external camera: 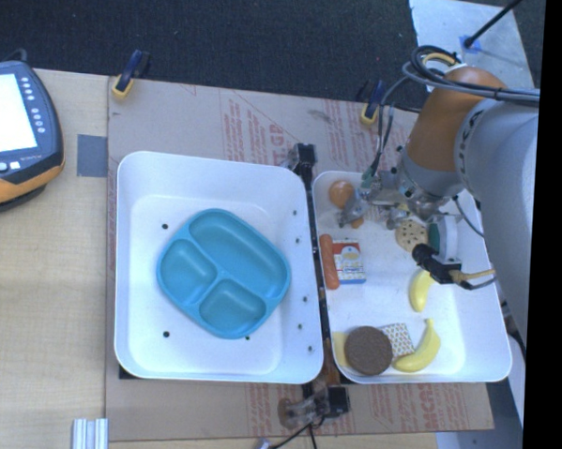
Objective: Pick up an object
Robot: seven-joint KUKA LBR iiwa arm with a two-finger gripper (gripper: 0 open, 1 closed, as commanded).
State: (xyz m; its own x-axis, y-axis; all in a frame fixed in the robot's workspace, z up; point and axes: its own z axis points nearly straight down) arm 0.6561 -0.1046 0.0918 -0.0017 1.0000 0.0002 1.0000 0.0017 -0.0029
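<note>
My gripper [380,202] hangs over the far end of the right bin [478,318], below the grey arm's orange band [444,115]. An orange-brown ball [340,191] lies just to its left and a speckled cookie [409,235] just below it on the right. Further down the bin lie a red sausage [327,262] beside a small carton [349,263], and a small yellow fruit [419,291]. At the near end are a banana [424,349], a round brown cookie [367,350] and a cracker [399,336]. I see nothing held in the gripper.
The left bin [142,193] holds a blue divided plate [224,273]. A teach pendant [14,125] rests on the bench at far left. Clamps [127,73] sit at the cardboard's far edge. A black cable piece [440,266] hangs from the arm over the right bin.
</note>
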